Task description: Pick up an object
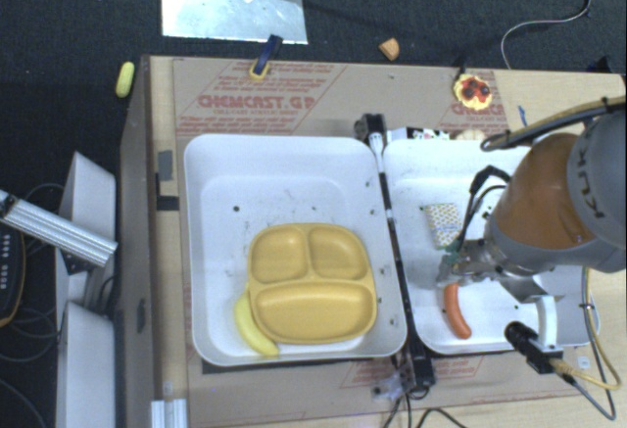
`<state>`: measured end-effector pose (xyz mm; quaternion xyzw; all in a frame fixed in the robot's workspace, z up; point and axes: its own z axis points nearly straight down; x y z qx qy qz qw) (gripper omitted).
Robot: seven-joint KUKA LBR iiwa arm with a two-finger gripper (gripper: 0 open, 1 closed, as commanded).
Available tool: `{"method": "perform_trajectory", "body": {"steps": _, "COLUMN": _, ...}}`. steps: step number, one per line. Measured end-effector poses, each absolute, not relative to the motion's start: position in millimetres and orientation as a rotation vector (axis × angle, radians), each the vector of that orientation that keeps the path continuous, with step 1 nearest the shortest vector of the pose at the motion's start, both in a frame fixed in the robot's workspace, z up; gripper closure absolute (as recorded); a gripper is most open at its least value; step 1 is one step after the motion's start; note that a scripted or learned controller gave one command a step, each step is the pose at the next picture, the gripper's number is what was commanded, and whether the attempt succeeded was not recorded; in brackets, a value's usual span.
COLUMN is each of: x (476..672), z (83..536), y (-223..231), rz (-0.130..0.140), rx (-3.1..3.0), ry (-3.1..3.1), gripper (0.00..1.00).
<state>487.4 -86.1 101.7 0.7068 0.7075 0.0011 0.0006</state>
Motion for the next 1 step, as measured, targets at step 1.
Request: {"method": "perform_trajectory", "body": {"steps": 1, "x": 546.0, "z": 184.9, "y": -30.7, "rz": 0.004, "rx": 2.216, "ry": 2.224, "gripper": 1.0}}
